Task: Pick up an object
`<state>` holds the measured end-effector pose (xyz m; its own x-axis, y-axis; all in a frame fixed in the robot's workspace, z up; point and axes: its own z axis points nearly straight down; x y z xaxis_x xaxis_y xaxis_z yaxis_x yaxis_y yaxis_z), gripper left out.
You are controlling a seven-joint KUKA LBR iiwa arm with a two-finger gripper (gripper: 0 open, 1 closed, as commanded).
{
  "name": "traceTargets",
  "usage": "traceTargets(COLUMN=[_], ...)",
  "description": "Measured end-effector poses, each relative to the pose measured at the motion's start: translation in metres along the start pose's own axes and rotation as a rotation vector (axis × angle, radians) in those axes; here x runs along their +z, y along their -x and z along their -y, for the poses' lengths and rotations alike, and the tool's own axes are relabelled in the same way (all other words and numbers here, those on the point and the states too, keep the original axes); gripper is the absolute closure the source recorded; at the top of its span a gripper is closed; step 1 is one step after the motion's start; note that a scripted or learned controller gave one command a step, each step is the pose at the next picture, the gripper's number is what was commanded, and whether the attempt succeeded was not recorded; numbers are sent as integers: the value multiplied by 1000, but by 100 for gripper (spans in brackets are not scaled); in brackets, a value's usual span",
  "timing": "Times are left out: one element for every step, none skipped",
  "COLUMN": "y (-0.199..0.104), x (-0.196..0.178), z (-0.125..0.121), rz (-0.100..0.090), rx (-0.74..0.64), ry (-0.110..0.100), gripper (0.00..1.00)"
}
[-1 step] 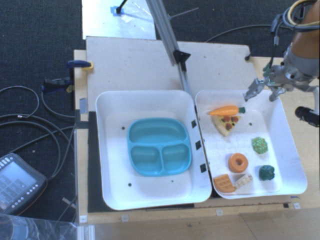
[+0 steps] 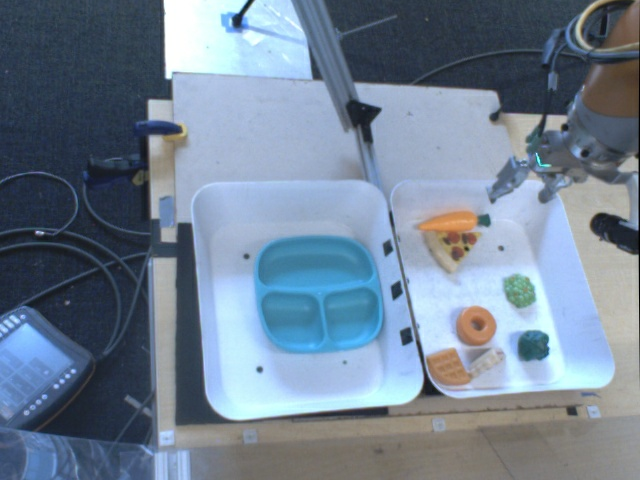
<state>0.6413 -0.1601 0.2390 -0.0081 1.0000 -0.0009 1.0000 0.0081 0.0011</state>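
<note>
Your pincer (image 2: 528,177) hangs spread wide and empty above the far rim of the right bin (image 2: 575,268). The carrot (image 2: 450,222) lies nearest, touching the pizza slice (image 2: 453,249) — so come down across its narrow width, fingers clear of the slice, and close squarely.

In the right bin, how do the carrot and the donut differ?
Shape: the carrot is long and tapered, while the donut is a round ring with a hole. Place: the carrot lies near the bin's far end, touching the pizza slice, while the donut sits nearer the front, beside the waffle piece. The carrot has a green tip; the donut has none. Both are orange toy foods, lying flat in the right bin.
</note>
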Motion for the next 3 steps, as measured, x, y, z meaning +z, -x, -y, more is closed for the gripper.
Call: traceTargets(y=[-1, 8, 7], x=[62, 110, 148], z=[-3, 2, 1], rz=[-1, -1, -2], rx=[2, 8, 9], ry=[-4, -4, 1], gripper=[0, 0, 0])
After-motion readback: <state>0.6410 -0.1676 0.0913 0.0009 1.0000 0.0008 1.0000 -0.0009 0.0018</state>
